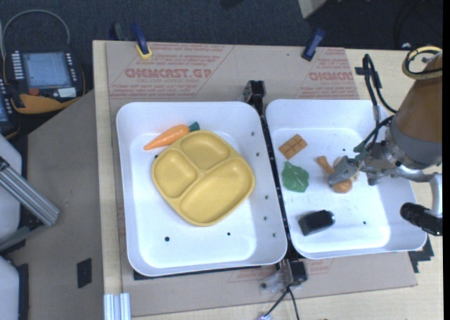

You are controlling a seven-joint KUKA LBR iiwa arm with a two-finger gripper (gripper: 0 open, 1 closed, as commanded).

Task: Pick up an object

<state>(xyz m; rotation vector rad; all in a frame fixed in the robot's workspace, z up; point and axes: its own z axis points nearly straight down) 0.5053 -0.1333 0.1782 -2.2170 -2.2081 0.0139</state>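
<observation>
In the right bin (373, 238), my gripper (344, 173) reaches in from the right and sits low over a small orange round piece (342, 186). A thin orange-brown piece (323, 164) lies just to its left. Also in this bin are a green leafy toy (295, 177), a brown waffle-like square (292, 146) and a black block (316, 222) near the front. The gripper's body hides part of the orange round piece, and I cannot see whether the two touch.
The left bin (140, 241) holds a yellow divided plate (202, 178) with a toy carrot (167, 136) at its back left edge. The arm's grey body with its orange band (422, 111) hangs over the right bin's right side. Cables run along there.
</observation>
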